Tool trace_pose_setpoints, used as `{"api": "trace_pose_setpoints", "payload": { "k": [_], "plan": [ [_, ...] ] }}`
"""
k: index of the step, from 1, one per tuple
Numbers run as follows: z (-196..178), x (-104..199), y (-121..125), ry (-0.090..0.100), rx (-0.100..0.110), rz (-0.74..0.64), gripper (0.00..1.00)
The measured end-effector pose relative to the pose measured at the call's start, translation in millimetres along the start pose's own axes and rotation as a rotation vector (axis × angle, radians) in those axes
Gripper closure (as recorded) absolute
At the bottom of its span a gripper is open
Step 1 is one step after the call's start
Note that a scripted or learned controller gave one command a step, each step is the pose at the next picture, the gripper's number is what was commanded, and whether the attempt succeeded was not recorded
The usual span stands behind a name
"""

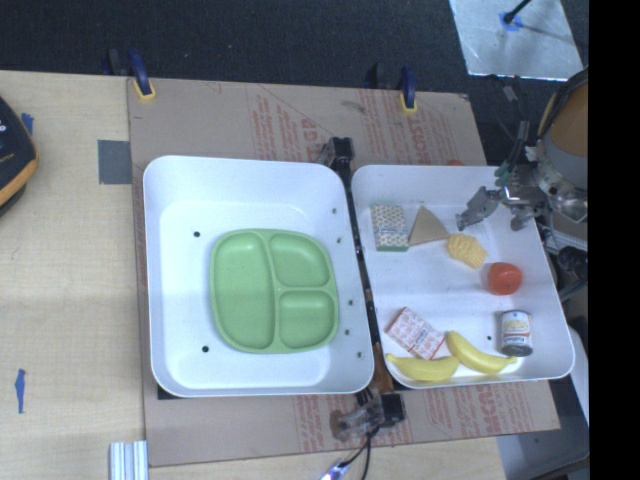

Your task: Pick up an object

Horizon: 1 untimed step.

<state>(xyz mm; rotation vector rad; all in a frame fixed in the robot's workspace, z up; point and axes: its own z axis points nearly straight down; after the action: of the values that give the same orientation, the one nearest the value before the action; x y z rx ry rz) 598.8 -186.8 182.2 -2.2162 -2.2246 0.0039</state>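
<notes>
- Currently, the gripper (497,206) is seen over the right bin (560,363), near its upper right corner; fingers spread, nothing held between them.
- Nearest object: a yellow lumpy item (465,250), just below-left of the gripper.
- An orange-red ball (503,278) is placed beside it, with a small can (515,332) below.
- A tan wedge (427,227) and a patterned block (390,226) lie at upper left.
- Two bananas (450,360) and a red-white packet (414,333) rest along the front edge.
- A green divided plate (273,290) is seated in the left bin (170,193).
</notes>
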Motion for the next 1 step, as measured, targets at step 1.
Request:
{"api": "trace_pose_setpoints", "payload": {
  "k": [1],
  "plan": [
    [27.9,-5.1,57.6,0.001,0.000,-0.001,0.00]
  ]
}}
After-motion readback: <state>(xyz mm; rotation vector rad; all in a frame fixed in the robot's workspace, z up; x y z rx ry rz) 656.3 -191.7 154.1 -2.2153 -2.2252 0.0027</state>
